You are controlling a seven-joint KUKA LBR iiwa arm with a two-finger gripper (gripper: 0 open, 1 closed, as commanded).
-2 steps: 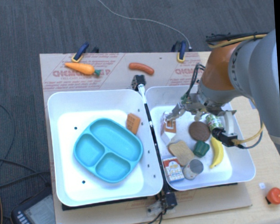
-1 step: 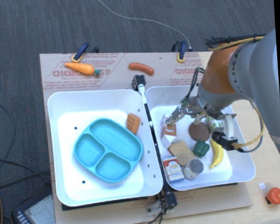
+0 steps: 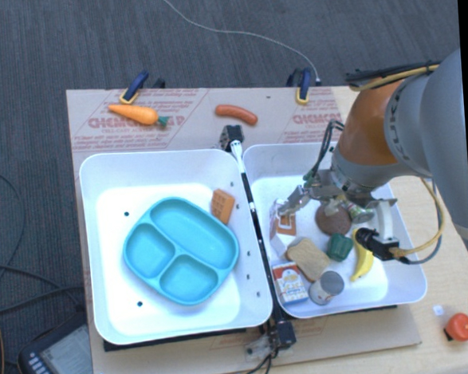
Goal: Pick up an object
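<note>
Clutter is the risk — the gripper [image 3: 331,203] hangs low over the right bin [image 3: 409,286], by a brown round object [image 3: 333,222] near the bin's middle, fingers' state impossible to tell. Crowded neighbours — green cup [image 3: 340,247], banana [image 3: 361,262] — could block the grasp.

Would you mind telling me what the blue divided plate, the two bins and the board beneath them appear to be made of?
The blue divided plate looks like moulded plastic: one even colour, rounded compartments, a soft sheen. The two bins seem to be thin, smooth white plastic with rounded rims. The board beneath them looks like cardboard: matt tan with red printed lettering, though that is only a guess from its surface.
</note>
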